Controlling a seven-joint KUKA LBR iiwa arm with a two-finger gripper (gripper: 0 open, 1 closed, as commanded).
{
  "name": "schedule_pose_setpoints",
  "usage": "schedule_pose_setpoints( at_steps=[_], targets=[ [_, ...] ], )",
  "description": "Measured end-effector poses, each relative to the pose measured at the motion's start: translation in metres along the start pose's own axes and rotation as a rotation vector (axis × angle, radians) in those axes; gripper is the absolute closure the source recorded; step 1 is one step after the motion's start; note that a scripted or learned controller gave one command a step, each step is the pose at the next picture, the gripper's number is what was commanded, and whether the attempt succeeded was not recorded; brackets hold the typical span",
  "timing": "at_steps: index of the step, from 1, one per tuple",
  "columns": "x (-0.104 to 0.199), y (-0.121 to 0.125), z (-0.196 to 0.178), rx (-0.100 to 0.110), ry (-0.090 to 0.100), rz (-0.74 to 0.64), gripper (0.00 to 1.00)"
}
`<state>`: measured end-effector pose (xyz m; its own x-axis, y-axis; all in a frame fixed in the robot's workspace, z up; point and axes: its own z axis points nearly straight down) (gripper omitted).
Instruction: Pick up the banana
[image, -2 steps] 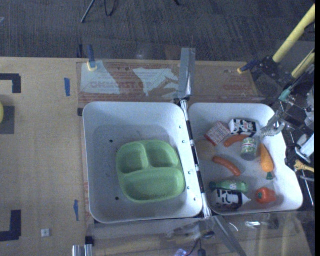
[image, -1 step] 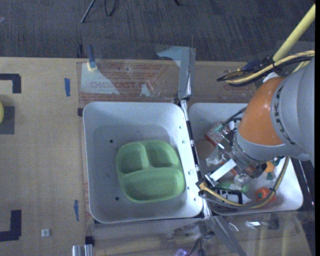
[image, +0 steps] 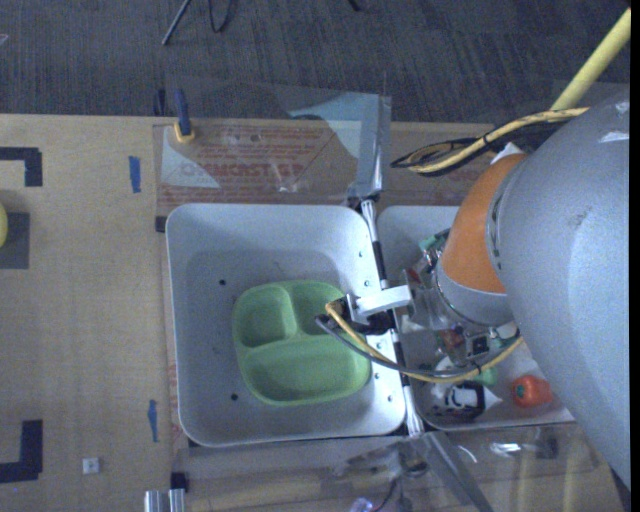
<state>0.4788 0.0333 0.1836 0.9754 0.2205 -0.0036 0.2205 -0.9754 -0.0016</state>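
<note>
Item 1, gripper (image: 452, 332): fitted under the grey arm (image: 585, 260) and its orange band (image: 476, 240), positioned over the right bin (image: 402, 232), hard by the wall that this bin shares with the left bin (image: 200, 300). The wrist covers most of it, so it cannot be told whether it is released, clenched or grasping anything. Item 2, green plate (image: 295, 345): three compartments, lying flat on the floor of the left bin, to the view-left of the gripper and across the dividing wall from it, with its nearest rim close to that wall. Item 3, orange-red rounded object (image: 531, 390): in the right bin, to the view-right of the gripper and lower in the view, near but apart from it, partly tucked under the arm, kind not identifiable. Item 4, small black-and-white object (image: 460, 398): in the right bin, directly below the gripper in the view, near it, too indistinct to name. Item 5, small green piece (image: 487, 377): between items 3 and 4, just beside the gripper's lower edge. Item 6, clear sheet (image: 265, 155) with faded red lettering: on the bench beyond the left bin, up and to the view-left of the gripper, well apart. Item 7, banana: location cannot be told. A yellow sliver (image: 3, 225) sits far to the view-left of the gripper, cut off by the view's edge and not identifiable.
</note>
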Motion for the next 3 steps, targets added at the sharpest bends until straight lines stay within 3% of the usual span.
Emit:
schedule_pose_setpoints(
  at_steps=[1, 2, 3],
  targets=[
    [-0.016, 0.068, 0.000, 0.002, -0.002, -0.243, 0.00],
    [0.010, -0.022, 0.000, 0.000, 0.000, -0.017, 0.00],
    [0.010, -0.023, -0.009, 0.001, -0.003, -0.021, 1.00]
  ],
)
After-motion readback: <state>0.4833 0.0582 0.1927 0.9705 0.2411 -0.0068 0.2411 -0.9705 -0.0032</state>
